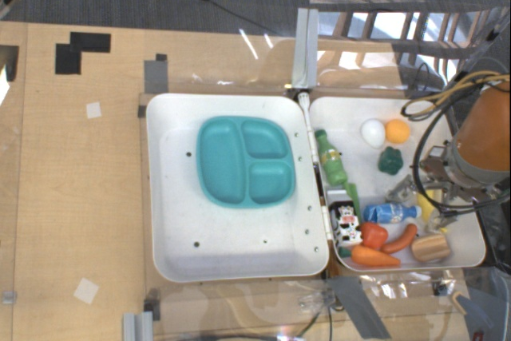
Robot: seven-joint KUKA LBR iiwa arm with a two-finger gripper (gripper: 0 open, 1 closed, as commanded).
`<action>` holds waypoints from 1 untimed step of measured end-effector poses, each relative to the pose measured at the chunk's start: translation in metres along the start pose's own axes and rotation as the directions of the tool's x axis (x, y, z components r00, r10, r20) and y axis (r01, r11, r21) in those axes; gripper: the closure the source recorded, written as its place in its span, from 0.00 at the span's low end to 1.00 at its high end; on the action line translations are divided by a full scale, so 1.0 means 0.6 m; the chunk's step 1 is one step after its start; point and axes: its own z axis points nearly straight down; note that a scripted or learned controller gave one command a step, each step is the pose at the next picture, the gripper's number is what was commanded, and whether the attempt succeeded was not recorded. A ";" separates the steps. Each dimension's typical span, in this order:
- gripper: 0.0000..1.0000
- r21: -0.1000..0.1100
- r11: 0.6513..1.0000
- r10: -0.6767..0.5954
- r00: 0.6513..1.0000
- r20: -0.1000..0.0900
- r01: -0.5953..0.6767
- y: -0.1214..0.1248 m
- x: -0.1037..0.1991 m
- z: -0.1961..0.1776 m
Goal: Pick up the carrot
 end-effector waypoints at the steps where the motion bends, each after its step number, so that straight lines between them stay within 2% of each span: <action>1: 0.00 -0.002 0.987 0.164 0.987 -0.001 -0.164 -0.064 -0.055 -0.111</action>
